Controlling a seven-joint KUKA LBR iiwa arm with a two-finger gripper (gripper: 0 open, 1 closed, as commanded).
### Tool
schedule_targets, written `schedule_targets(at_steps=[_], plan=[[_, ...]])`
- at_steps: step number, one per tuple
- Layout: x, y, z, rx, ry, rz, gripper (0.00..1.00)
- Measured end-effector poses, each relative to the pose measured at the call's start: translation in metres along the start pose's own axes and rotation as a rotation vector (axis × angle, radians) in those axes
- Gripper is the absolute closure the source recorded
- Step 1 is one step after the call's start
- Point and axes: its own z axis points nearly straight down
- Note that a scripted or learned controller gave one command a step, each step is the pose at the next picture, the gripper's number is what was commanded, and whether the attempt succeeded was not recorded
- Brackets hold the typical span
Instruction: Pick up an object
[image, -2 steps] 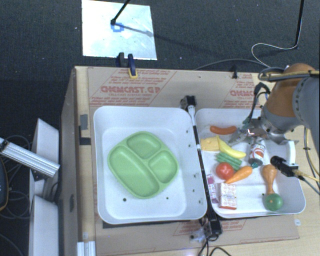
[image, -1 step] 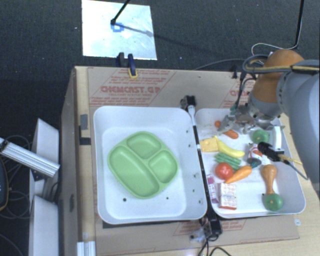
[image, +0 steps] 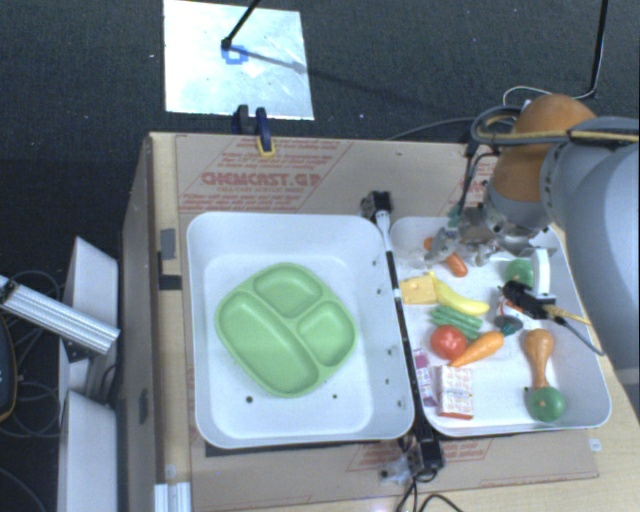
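Reaching in from the right, arm (image: 590, 180) low over the far end of the right bin (image: 596, 405), claw (image: 462, 243) just above a small orange piece (image: 456, 265). Finger state: cannot tell (wrist and clutter blur together). Nothing seen lifted. Rest of the toys lying in the right bin: yellow banana (image: 460, 299) beside a cheese wedge (image: 418, 290), red tomato (image: 448, 341) touching a carrot (image: 478, 348), green-ended wooden maraca (image: 541, 378) toward the near right, red-and-white packet (image: 456, 391) at the near edge. Left bin (image: 215, 405) carrying a green divided plate (image: 286, 327). Both bins side by side on the counter (image: 200, 170).
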Motion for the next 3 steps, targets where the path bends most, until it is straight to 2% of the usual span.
schedule_targets(at_steps=[1,2,3], plan=[[0.008,0.0,0.0,0.0,-0.001,0.0,0.0],[0.032,0.001,0.0,-0.002,0.0,0.0,0.0],[0.025,0.001,0.0,-0.002,-0.001,0.004,0.0]])
